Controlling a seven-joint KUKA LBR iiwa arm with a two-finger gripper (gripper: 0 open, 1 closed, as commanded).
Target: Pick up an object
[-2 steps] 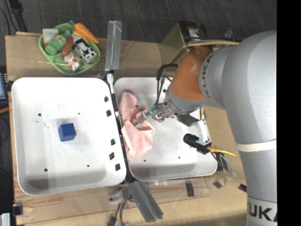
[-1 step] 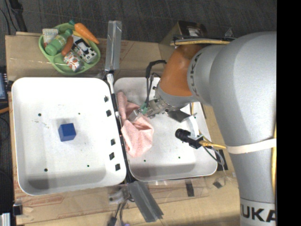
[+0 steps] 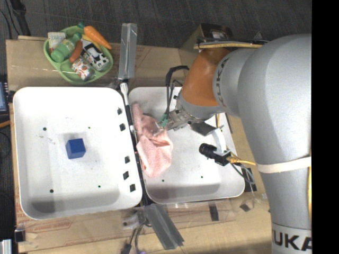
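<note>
The end effector (image 3: 165,123) is seen low in the right bin (image 3: 212,187), at the upper edge of a crumpled pink cloth (image 3: 154,151) that lies along that bin's left wall. How far it is open, and whether the cloth is gripped, cannot be told. A blue cube (image 3: 76,148) is noted in the left bin (image 3: 32,194), and a green bowl (image 3: 63,74) of toy food is noted on the worktop (image 3: 153,57) behind that bin.
</note>
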